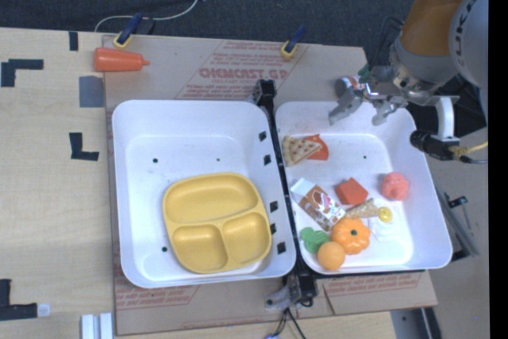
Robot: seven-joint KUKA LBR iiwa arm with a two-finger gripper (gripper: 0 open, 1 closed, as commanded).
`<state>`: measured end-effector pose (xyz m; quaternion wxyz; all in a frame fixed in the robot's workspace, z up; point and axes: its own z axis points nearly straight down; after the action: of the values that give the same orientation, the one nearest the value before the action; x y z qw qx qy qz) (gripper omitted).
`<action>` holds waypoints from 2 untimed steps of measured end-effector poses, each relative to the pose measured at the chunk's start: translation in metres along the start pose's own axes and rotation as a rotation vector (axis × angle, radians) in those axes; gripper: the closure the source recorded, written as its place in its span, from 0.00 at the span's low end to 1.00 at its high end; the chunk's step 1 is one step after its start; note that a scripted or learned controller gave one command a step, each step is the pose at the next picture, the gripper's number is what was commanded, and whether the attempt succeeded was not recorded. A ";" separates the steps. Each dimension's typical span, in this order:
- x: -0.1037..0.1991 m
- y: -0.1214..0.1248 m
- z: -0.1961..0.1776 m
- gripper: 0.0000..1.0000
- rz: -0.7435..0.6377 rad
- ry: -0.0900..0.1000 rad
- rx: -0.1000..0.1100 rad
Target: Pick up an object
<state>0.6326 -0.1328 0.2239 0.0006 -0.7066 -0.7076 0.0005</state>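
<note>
Gripper (359, 109) hovering over right bin (425, 194) far rim, fingers spread, holding nothing. Best bet: drop on isolated pink ball (394, 186), clear of clutter.

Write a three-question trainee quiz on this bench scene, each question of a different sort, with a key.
1. True or false: the yellow divided plate lies in the same bin as the pink ball.
2. Multiple choice: the end effector is over A) the left bin's middle, B) the right bin's far rim, C) the orange clamp.
3. Fill in: the small pumpkin touches an orange ____.

Key: 1 false; 2 B; 3 ball.
</note>
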 end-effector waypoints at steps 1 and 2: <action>-0.001 -0.076 0.098 0.00 0.003 0.003 0.012; 0.013 -0.007 0.142 0.00 -0.003 -0.001 -0.002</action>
<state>0.6257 -0.1196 0.0819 -0.0005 -0.7056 -0.7086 0.0003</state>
